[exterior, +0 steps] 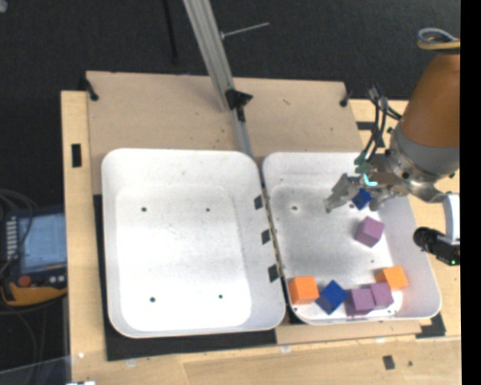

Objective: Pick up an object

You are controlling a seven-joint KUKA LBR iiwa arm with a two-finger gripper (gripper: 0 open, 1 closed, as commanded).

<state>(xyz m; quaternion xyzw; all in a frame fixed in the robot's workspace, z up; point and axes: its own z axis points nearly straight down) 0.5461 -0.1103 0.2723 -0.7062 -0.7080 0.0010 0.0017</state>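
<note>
Small blue cube (361,200) between tool (354,197) fingers

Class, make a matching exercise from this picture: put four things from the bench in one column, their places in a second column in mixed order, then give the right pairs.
Things:
1. lone purple block
2. blue block between the tool's fingers
3. orange block at the near left
4. left bin

Places:
A. left end of the row along the right bin's near edge
B. beside the right bin, away from the arm
C. middle of the right bin, below the tool
D. raised at the tool

Pairs: 1-C, 2-D, 3-A, 4-B
</note>
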